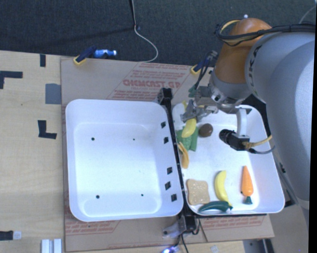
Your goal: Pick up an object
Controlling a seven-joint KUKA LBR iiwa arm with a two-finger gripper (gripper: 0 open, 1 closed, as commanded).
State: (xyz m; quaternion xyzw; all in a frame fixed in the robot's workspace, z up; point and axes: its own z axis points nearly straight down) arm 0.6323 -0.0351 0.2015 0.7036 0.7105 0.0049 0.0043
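A robotics lab: a cardboard-covered worktop (144, 84) with clamps (93, 53), loose cables (143, 34), two white bins (117, 117) and toy food (222, 185).

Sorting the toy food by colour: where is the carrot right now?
The carrot lies in the right bin, near its right wall toward the front, just right of the banana.

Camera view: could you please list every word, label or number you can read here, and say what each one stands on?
Red print on the cardboard sheet under the bins, seen upside down: perhaps "CHEMCAST GP", too blurred to be sure.
Smaller red lines beside it: too small to read.
Nothing legible on the left bin, the right bin or the food items.
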